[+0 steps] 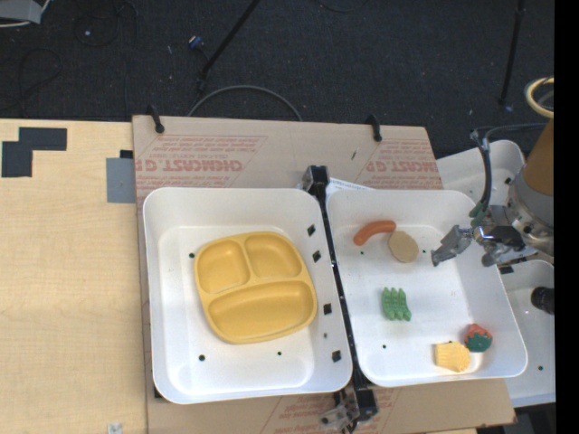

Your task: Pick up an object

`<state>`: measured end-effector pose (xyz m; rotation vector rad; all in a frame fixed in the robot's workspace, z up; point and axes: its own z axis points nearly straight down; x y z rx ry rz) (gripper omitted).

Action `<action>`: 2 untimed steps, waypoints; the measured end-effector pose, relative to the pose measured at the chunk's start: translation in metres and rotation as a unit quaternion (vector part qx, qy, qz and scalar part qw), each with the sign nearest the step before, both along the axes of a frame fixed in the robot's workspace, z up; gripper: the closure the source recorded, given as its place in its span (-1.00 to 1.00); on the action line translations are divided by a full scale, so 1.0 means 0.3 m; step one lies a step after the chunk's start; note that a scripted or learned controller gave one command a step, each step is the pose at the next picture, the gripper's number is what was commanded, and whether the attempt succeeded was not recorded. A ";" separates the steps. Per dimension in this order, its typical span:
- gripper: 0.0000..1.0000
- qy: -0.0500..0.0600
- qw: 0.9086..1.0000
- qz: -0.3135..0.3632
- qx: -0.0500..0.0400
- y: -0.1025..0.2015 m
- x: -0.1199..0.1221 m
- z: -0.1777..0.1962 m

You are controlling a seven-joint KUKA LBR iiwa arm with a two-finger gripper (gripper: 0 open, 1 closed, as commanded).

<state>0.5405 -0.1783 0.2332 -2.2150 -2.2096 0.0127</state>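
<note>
The right bin (pixel 488 373) holds several small toy foods. An orange sausage (pixel 374 231) lies at the back, with a tan round piece (pixel 403 246) just beside it. A green ridged piece (pixel 394 304) sits mid-bin. A yellow chunk (pixel 452 356) and a red-and-green strawberry (pixel 479 338) rest in the front right corner. My gripper (pixel 471 251) hangs over the bin's right side, to the right of the tan piece, open with nothing between its fingers (pixel 447 246).
The left bin (pixel 172 242) carries a yellow divided plate (pixel 255 286). A black divider (pixel 330 278) runs between the bins. Cardboard lies under both bins, and a wooden bench top extends to the left.
</note>
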 end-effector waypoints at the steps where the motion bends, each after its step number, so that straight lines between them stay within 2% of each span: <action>1: -1.00 -0.006 1.000 0.001 -0.001 0.001 0.008 0.021; 2: -1.00 -0.003 1.000 0.001 0.000 -0.013 0.022 -0.185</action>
